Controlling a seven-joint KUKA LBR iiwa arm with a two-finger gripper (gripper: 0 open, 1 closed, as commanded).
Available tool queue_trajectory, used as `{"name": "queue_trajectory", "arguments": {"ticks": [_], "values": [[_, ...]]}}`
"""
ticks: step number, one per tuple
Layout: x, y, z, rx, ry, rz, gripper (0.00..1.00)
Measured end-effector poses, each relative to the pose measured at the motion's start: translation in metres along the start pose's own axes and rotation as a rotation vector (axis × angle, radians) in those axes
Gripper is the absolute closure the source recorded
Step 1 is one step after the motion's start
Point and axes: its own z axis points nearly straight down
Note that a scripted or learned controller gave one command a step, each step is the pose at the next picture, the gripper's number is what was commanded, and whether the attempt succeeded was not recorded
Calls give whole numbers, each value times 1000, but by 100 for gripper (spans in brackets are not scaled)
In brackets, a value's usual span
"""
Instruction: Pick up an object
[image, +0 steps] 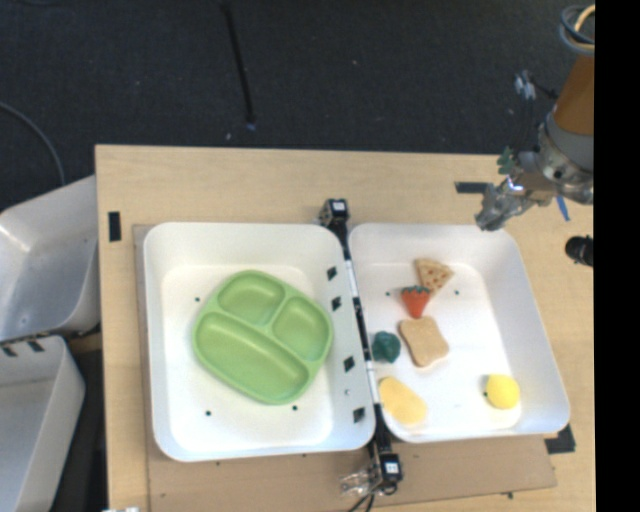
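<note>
Bread slice (424, 341) lay mid right bin (535, 340), long axis running 11 to 5 o'clock. Gripper (497, 213) hung past the bin's 1 o'clock corner; finger spread indeterminate.

Two white bins sit on a pale tan bench (120, 180). The left bin (160, 400), farther from the grey metal gripper (497, 212), carries a light green divided plate (262, 336). The right bin (530, 300), nearer the gripper, carries a speckled tan cracker (432, 271), a red strawberry with green top (416, 299), a light brown bread slice (424, 342), a dark teal ball (386, 347), a pale yellow piece (402, 400) and a bright yellow lemon (502, 391).
</note>
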Motion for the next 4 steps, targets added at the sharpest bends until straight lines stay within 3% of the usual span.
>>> {"name": "queue_trajectory", "arguments": {"ticks": [3,4], "values": [[152,-17,38,8,1,-4,100],[204,-27,26,6,4,-7,100]]}}
